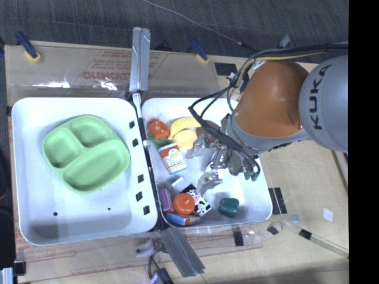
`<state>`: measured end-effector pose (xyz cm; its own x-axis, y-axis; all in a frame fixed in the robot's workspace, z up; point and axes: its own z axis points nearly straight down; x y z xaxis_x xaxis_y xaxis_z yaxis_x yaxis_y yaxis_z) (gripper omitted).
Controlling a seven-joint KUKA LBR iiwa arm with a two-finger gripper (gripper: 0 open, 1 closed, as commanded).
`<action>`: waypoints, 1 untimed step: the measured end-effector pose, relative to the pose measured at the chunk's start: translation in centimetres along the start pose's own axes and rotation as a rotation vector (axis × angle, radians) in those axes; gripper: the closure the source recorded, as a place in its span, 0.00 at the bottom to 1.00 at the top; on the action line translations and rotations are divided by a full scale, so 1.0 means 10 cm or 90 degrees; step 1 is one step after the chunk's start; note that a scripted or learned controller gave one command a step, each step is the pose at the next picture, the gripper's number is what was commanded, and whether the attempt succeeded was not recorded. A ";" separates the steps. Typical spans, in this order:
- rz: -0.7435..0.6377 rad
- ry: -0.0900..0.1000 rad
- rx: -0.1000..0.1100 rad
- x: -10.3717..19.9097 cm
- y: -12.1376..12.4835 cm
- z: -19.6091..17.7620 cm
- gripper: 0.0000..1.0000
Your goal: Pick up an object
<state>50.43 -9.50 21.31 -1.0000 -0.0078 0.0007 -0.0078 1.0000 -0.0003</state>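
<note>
Worktop carries two white bins side by side. Grey arm with orange band comes in from the right, over the right bin. Left bin holds a green divided plate, lying flat, roughly centred. Right bin is cluttered along its left side: yellow banana near the top with a yellow lemon-like fruit just below it, touching; red tomato left of the banana, against the divider; small white carton with red label below that, tilted. Lower down: orange round object, a black-and-white patterned piece just beside it, a blue thing at the bottom edge, dark green cup-like object to the right, apart from the rest. Jaws hang low over the bin middle, above the orange object, not touching any item as far as seen. Cannot tell if jaws are spread or pressed together; nothing visibly pinched.
</note>
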 end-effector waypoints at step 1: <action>0.020 -0.016 0.001 -0.11 -0.12 0.98 0.00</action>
<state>51.57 -10.66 11.56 -0.9994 0.0240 -0.0250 0.0241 0.9997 -0.0017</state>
